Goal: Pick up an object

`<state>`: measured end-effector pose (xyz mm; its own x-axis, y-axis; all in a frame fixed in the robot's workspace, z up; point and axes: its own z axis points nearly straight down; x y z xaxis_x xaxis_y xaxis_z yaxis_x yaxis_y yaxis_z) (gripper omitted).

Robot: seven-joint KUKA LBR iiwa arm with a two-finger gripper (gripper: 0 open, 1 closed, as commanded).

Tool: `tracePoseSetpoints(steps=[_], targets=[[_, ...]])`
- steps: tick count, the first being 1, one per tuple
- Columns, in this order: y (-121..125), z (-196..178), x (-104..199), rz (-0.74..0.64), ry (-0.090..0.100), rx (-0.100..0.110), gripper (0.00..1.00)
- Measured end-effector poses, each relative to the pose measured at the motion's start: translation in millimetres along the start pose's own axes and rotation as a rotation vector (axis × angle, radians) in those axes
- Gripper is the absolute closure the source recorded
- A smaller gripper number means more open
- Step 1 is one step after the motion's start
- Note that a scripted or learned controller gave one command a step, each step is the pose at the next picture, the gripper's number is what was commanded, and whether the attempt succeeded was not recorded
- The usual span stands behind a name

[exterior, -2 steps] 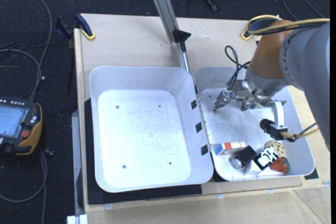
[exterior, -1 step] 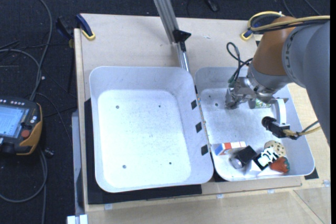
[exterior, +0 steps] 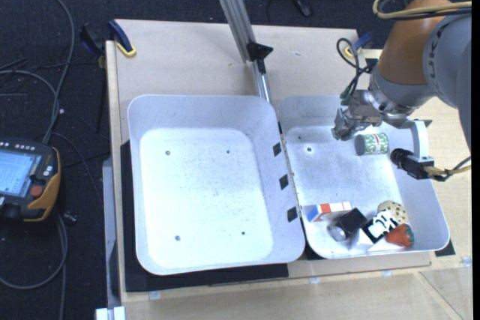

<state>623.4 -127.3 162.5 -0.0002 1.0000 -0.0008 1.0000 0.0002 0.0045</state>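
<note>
Reaching in from the right, the grey arm (exterior: 420,49) with its orange band carried the claw (exterior: 343,127) low over the upper part of the right bin (exterior: 315,116). Whether the claw was open or closed could not be told from this slanted overhead view, and nothing could be seen held in it. Just beside the claw, toward the right, a small cylinder with a green and white label (exterior: 373,144) lay on its side on the bin floor, close to the wrist. A black fitting (exterior: 409,162) hung from the wrist slightly lower and further right.

Well apart from the claw, the remaining objects clustered in the near right corner of the same bin: a flat red, white and blue box (exterior: 328,210), a dark object (exterior: 346,225) touching it, a black-and-white patterned item (exterior: 384,222), a speckled pale ball (exterior: 388,207) and a red strawberry-like piece (exterior: 401,236).

The left bin (exterior: 150,116) lay alongside, both resting on the pale wooden worktop (exterior: 180,56). A metal pole (exterior: 232,0) slanted across the worktop's far edge. On the dark floor to the left lay a handheld control pendant (exterior: 26,180).
</note>
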Motion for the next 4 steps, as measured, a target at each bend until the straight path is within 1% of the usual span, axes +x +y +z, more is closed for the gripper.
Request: tracePoseSetpoints(steps=[1,2,3,4], targets=[[5,-62,1,0.0,0.0,-0.001,1.0],[5,-79,1,0.0,0.001,0.003,1.0],[0,-85,60,-0.005,0.002,0.004,1.0],[-15,-76,110,-0.004,0.002,0.005,1.0]])
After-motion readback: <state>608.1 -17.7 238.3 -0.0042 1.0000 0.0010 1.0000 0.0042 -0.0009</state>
